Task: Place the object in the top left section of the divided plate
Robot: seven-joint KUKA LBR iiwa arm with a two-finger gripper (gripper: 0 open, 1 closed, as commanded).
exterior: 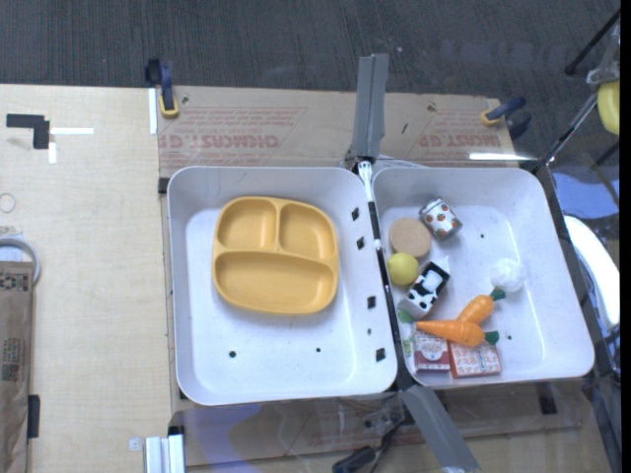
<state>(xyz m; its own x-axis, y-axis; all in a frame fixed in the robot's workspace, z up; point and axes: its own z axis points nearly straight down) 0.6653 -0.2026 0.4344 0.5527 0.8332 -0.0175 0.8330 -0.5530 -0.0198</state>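
A yellow divided plate [276, 255] lies in the left bin [207, 363], with two small sections at its far side and one long section at its near side. All three sections are bare. The right bin [532, 343] holds several small objects: a tan round cookie [409, 236], a yellow ball [402, 268], a black-and-white cow toy [427, 288], a small red-and-white can [440, 219], a white radish-like toy [506, 273], two orange carrots [460, 324] and a red-and-white packet [456, 361].
A grey divider post [370, 106] stands at the back between the bins. Clamps [165, 95] [503, 114] hold brown cardboard behind the bins. A brown paper bag [14, 353] lies at the bench's left edge.
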